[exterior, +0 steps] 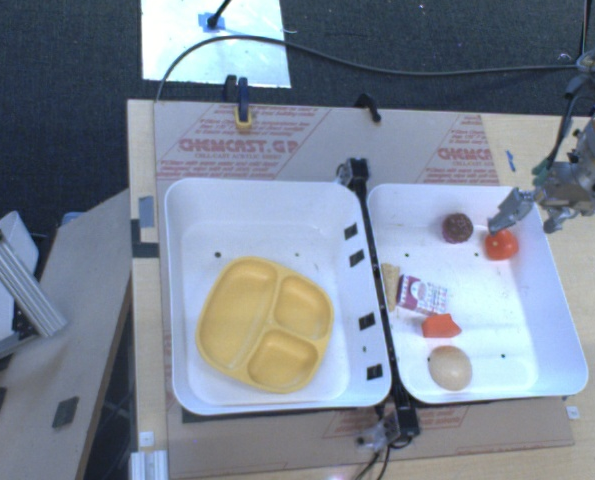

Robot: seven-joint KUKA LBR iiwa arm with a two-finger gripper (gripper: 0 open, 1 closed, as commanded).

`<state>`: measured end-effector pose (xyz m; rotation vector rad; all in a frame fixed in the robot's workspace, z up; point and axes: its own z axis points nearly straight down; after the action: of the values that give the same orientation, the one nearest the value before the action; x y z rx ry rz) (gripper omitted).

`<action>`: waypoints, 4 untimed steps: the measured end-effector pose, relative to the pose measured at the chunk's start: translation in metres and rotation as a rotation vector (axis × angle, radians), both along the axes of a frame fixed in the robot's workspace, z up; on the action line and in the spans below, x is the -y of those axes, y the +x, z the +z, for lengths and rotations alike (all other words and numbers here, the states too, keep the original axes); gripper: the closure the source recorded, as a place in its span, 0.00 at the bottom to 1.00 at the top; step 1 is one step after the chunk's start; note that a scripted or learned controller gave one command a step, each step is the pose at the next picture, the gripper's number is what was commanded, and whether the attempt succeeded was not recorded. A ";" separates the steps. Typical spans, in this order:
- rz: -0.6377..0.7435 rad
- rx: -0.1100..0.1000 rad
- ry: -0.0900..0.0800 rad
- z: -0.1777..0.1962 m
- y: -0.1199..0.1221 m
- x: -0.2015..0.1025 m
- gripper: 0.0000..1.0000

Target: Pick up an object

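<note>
I read red lettering on the clear sheet (277, 138) under the bins: "CHEMCAST GP" printed at the upper left, with a smaller line beneath it too small to read. The same red print repeats at the upper right corner, tilted and partly cut off. A small red and white packet (421, 295) in the right bin (557, 358) carries print I cannot make out.

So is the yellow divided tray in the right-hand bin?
No, the yellow divided tray lies in the left bin; the right bin holds the small items.
</note>
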<state>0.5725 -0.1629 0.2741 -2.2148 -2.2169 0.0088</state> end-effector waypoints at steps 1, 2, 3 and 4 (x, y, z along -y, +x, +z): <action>0.003 0.010 -0.002 0.006 0.002 -0.001 0.00; 0.001 0.006 -0.001 -0.045 -0.005 0.007 0.00; 0.001 0.005 0.000 -0.109 -0.007 0.005 0.00; 0.004 0.006 0.000 -0.168 0.000 0.000 0.00</action>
<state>0.5730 -0.1626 0.1059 -2.2134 -2.2236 0.0025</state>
